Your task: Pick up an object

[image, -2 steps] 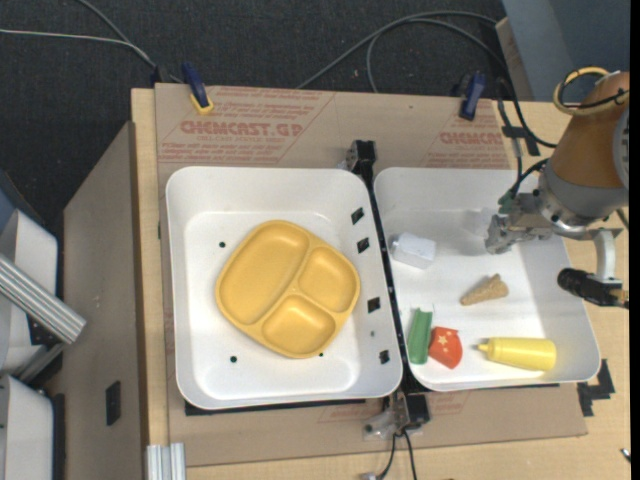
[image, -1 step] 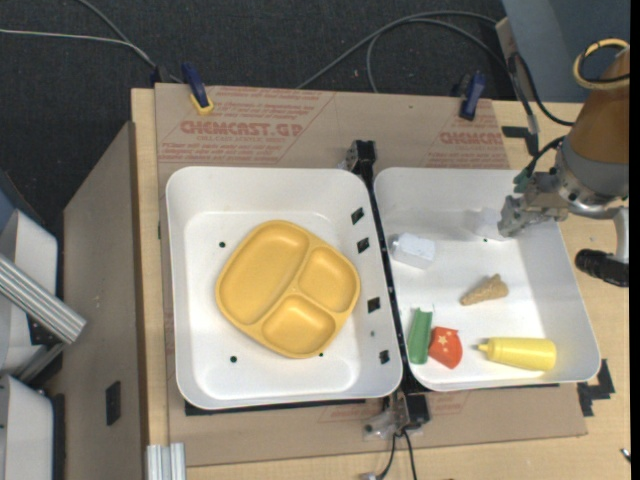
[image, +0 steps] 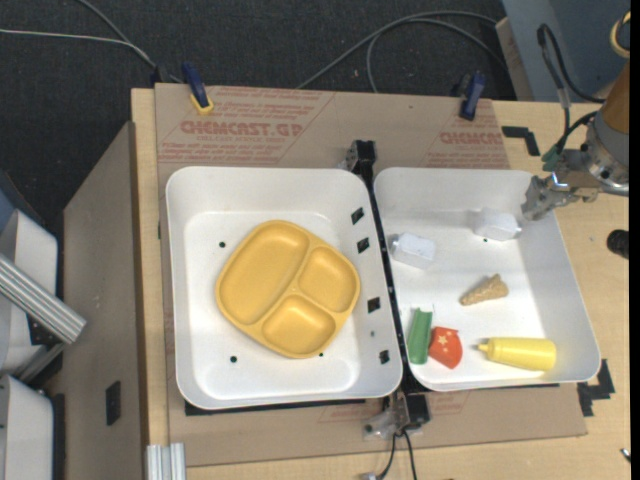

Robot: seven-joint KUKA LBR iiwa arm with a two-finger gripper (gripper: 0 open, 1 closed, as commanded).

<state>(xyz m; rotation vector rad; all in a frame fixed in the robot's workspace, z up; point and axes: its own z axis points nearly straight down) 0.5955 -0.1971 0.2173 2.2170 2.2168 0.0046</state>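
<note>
The right bin (image: 560,278) holds several small things: a white block (image: 413,248), a white translucent piece (image: 497,225), a tan wedge (image: 484,290), a green stick (image: 419,334), a red piece (image: 445,347) and a yellow bottle (image: 518,352) lying on its side. My gripper (image: 540,198) hangs over the bin's far right corner, just right of the white translucent piece, with nothing seen in it. The left bin (image: 190,268) holds a yellow divided plate (image: 288,288).
Both bins rest on a cardboard sheet (image: 250,128) held by blue clamps (image: 198,90) at the back. A black divider with clips (image: 372,258) runs between the bins. Cables (image: 420,28) loop behind the bench.
</note>
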